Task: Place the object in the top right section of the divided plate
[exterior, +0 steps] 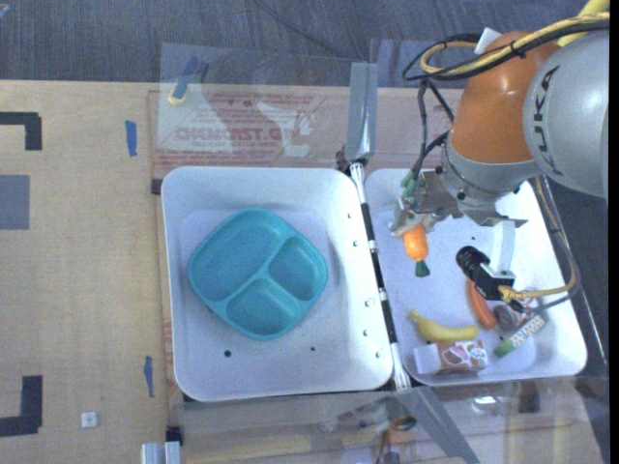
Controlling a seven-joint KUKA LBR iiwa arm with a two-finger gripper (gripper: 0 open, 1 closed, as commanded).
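Carrot [416,246] seemingly under gripper [414,222]

A: What's behind the setup?
B: Dark grey carpet floor [116,17] along top, w/ a thin cable [290,13] lying on it.
A: And the table [77,259]?
B: Light wood, black tape marks [27,129] at left edge, bits of blue tape [131,138]. Even light.

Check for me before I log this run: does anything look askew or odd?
The teal divided plate sits rotated in the left white bin, corners askew to its walls. The orange carrot under the gripper looks normal.
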